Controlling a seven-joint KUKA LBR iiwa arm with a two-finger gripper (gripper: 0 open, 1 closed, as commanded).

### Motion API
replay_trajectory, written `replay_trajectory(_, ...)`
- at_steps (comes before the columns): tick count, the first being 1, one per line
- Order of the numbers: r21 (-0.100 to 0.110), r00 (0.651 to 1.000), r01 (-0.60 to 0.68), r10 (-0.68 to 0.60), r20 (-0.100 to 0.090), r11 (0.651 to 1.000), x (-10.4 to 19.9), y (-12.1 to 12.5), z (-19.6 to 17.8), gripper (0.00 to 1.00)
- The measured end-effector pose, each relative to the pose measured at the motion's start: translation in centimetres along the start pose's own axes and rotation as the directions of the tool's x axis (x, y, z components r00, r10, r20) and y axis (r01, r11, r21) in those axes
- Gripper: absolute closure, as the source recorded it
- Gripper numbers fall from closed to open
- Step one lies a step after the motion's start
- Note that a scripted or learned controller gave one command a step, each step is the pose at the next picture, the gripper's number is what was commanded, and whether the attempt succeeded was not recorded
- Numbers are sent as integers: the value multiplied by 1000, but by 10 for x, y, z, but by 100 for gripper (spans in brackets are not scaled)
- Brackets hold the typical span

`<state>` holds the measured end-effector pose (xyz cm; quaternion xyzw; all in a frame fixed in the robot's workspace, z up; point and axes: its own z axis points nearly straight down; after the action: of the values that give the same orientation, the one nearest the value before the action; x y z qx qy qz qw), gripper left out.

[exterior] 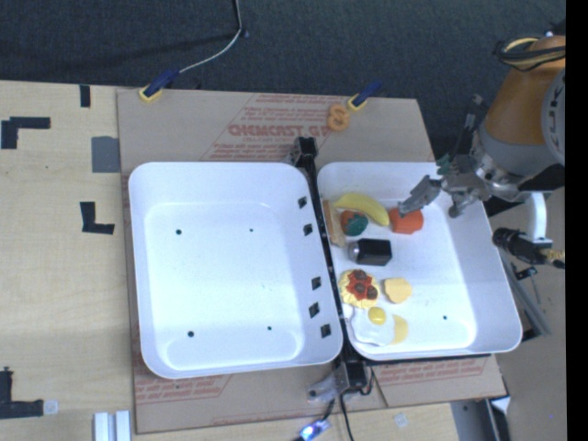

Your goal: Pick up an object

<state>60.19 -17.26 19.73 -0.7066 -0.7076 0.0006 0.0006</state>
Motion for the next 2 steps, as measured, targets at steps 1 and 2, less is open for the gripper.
replay_trajectory(1,-13,1000,1,-1,3,1000,30,21,97,0)
replay_trajectory(2,-7,1000,1,-1,2,1000,21,35,107,0)
